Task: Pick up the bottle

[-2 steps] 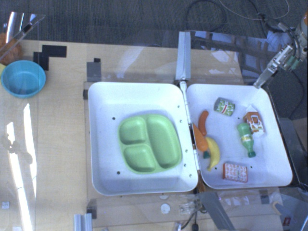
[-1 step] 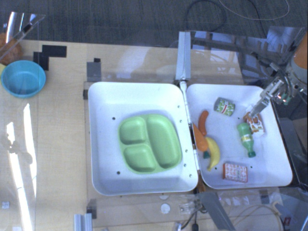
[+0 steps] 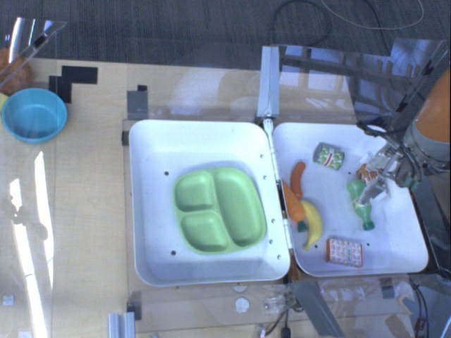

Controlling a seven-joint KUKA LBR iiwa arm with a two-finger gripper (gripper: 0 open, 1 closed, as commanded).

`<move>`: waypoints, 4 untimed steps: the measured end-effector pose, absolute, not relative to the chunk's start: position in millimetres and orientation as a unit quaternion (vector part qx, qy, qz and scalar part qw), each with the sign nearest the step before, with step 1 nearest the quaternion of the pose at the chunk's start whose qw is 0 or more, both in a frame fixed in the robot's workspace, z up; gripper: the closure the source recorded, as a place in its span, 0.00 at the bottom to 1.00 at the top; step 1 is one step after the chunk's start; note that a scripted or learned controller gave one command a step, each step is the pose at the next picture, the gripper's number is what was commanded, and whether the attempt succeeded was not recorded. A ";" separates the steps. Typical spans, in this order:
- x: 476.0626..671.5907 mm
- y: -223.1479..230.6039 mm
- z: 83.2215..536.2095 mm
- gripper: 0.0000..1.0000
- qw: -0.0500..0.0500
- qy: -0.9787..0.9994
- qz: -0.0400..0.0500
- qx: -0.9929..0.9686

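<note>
The bottle [image 3: 363, 210] is green and lies in the right bin [image 3: 409, 252], near its right side, with its neck pointing toward the front edge. My gripper [image 3: 376, 182] reaches in from the right and hangs directly over the bottle's upper end, covering part of it. I cannot make out whether it touches the bottle. A small orange item [image 3: 366, 169] shows just left of the gripper.
The right bin also holds a green can [image 3: 328, 155], a red sausage [image 3: 298, 177], a carrot [image 3: 292, 203], a banana [image 3: 312, 225] and a red box [image 3: 344, 251]. A green divided plate [image 3: 218, 208] lies in the left bin [image 3: 151, 153]. A blue bowl [image 3: 34, 115] stands far left.
</note>
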State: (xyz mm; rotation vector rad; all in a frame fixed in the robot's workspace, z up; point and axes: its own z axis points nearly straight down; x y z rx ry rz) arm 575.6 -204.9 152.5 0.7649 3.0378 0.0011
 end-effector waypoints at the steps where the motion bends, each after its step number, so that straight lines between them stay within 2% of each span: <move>1: 644.5 -204.1 91.9 0.00 0.009 0.968 0.000 0.253; 2: 648.8 -202.6 107.8 1.00 0.016 0.968 0.001 0.251; 3: 614.5 -183.6 90.4 1.00 0.007 1.000 -0.001 0.026; 4: 618.9 -182.1 105.3 1.00 0.014 1.000 -0.001 0.026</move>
